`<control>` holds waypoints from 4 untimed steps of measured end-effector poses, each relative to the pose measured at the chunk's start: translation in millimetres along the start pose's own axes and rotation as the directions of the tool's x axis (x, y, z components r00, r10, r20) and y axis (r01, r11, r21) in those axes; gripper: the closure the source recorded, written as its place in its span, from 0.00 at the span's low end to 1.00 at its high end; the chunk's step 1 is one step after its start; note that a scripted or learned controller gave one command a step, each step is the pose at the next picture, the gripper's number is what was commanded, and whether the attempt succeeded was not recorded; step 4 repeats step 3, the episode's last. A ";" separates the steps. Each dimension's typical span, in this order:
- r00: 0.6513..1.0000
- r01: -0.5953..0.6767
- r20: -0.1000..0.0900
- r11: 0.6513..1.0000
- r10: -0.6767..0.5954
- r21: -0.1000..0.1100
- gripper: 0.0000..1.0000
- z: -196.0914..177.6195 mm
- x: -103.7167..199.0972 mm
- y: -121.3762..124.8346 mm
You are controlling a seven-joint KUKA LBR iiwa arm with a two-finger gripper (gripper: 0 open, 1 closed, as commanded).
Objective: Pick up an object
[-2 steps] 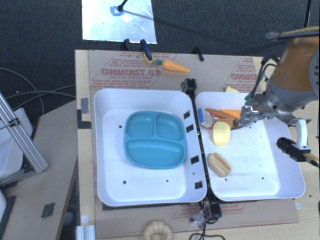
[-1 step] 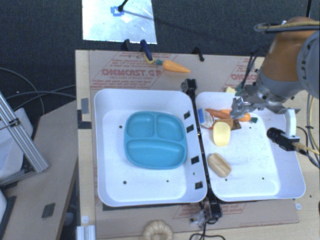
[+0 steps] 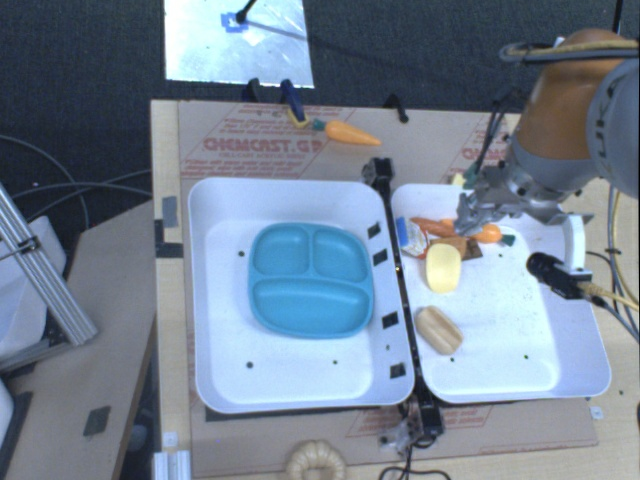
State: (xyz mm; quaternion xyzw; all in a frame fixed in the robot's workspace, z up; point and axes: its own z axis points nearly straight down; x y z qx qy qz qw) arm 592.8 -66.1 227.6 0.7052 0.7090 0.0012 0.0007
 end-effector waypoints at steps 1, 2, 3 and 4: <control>1.000 0.000 0.002 1.000 0.000 -0.001 1.00 10.0 -2.2 10.1; 1.000 -0.004 0.000 1.000 0.004 0.001 1.00 -3.8 -6.9 -2.1; 1.000 -0.001 0.001 1.000 0.001 -0.001 1.00 -7.3 -8.2 7.0; 1.000 -0.001 0.001 1.000 0.001 -0.001 1.00 -7.3 -8.2 7.0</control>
